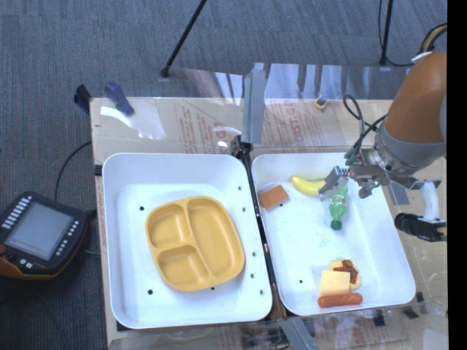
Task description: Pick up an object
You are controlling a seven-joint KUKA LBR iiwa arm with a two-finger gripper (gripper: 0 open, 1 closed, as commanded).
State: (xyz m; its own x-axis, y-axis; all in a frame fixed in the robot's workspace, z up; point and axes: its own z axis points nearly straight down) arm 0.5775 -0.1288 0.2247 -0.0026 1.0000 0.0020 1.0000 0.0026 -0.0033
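Note:
In the right bin (379,232) lie a yellow banana (306,186), a small green bottle (336,212), an orange-brown block (273,197), a yellow cheese slice on a sandwich (336,278) and a hot dog (340,300). My gripper (338,184) hangs over the bin's upper middle, right beside the banana's right end. It sits directly above the top of the green bottle. Whether it touches the bottle is unclear from this angle.
The left bin (124,195) holds a yellow divided tray (195,241). A grey upright post (252,111) stands behind the seam between the bins. A pendant with a screen (36,232) lies on the floor at the left.

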